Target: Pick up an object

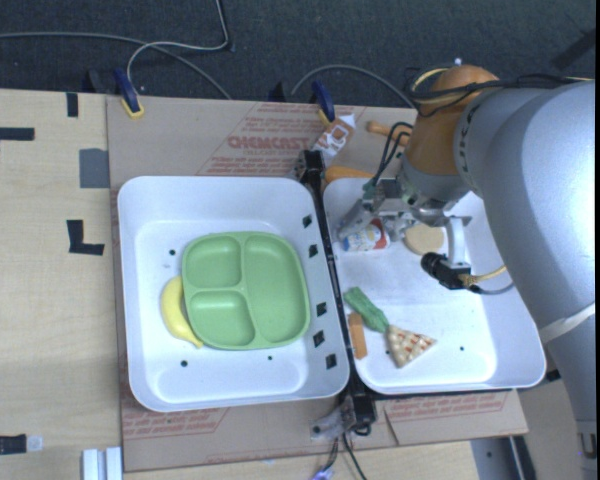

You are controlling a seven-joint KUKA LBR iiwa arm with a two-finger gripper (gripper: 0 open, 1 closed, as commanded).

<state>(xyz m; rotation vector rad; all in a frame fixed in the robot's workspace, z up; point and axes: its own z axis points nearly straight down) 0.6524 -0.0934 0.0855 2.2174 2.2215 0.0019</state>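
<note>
Right bin (500, 353), carrot (358, 336) long axis near-far, gripper (380, 218) w/ fingers hidden

Grey arm (540, 188) enters from right, bulky link filling upper-right of camera view. Orange band (442, 118) sits above wrist, arm bending downward from there. Wrist points down and toward left. Gripper (380, 218) hangs low at far, upper-left part of right-hand bin, near divide between bins. Dark mounting hardware and cable visible on near side of wrist, cable looping off toward right. Gripper body partly hidden under wrist; finger tips too small and cluttered to make out.
</note>
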